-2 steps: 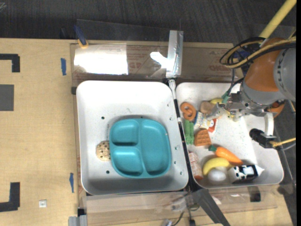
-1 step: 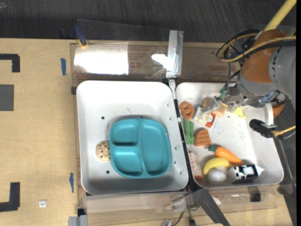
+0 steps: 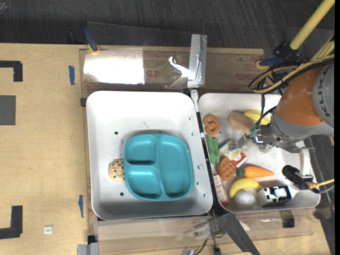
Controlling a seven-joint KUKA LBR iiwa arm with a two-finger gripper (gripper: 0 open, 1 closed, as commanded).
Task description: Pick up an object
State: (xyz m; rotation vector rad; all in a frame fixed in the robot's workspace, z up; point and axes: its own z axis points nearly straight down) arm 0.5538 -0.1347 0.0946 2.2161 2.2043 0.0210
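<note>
While reaching in from the right over the right bin (image 3: 305, 198), jaws (image 3: 254, 136) low among toy food beside a tan bread piece (image 3: 240, 121), grip state impossible to tell.

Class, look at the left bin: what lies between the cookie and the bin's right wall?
In the camera view, the teal divided plate lies between the cookie and that wall.

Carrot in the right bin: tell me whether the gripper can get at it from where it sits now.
Probably yes. The carrot lies on top in the right bin, nothing over it, and the gripper hangs just above it in the view. The waffle and banana touch or nearly touch it, so the fingers may nudge those.
</note>
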